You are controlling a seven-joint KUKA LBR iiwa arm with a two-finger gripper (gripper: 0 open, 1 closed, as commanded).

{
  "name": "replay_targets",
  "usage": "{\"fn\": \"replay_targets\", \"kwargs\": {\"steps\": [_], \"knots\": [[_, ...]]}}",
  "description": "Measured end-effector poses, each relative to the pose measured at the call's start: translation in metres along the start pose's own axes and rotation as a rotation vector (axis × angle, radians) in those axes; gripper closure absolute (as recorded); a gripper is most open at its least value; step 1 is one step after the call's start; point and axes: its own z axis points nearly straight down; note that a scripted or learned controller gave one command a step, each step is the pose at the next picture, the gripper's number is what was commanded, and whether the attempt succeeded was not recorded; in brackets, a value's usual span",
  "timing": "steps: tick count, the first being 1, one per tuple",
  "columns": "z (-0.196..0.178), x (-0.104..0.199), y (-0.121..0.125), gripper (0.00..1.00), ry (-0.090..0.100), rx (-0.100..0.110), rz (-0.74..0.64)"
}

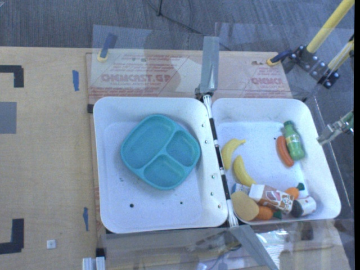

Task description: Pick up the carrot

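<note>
Carrot waits in the right bin.
We see the carrot [284, 151] at three o'clock, touching a green bottle [293, 140]; whether our gripper is clenched, we cannot tell.

Two bins sit side by side on the bench, and the left bin [112, 207] serves as the landmark. A divided plate [161, 151] lies in it. The right bin [270, 114] touches its right wall. In that bin, two bananas [237, 159] lie nearest the landmark; the carrot [283, 151] lies far from it, just beside a small bottle [293, 140] (farther right). A larger bottle [281, 199] lies along the front wall.
</note>
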Motion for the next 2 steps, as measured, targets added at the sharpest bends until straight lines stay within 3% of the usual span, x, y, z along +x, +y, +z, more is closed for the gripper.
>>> {"fn": "replay_targets", "kwargs": {"steps": [1, 2], "knots": [[0.054, 0.008, -0.042, 1.0, 0.001, 0.002, 0.112], [0.08, 0.031, -0.037, 1.0, 0.003, 0.002, -0.028]]}}
